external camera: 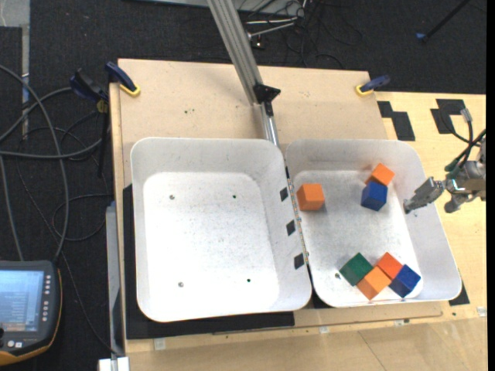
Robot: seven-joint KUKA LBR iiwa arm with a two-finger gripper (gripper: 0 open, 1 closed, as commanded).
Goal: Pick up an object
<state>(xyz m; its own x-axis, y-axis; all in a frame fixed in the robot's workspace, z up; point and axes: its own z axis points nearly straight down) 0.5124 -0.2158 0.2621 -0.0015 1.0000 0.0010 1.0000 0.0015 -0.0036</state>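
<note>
Where the right bin (433, 230) curves toward its near rim, four blocks crowd together: a green block (356, 269), an orange block (375, 283) touching it, a second orange block (389, 266) just behind, and a blue block (405, 280) at the end, its lower edge hard to separate from the rim. Farther in, a lone orange cube (310, 196) sits near the divide between the bins. Beyond that, toward the far right, another orange block (380, 175) leans on a blue block (373, 195); whether it rests on top or just behind, I can't tell. The tool (424, 195) pokes in over the right rim, touching no block, with nothing between its fingers; the arm is cut off at the frame edge, and how far the fingers are spread I cannot tell. The left bin (155, 207) shares the table (325, 99) with clamps at the far corners.
</note>
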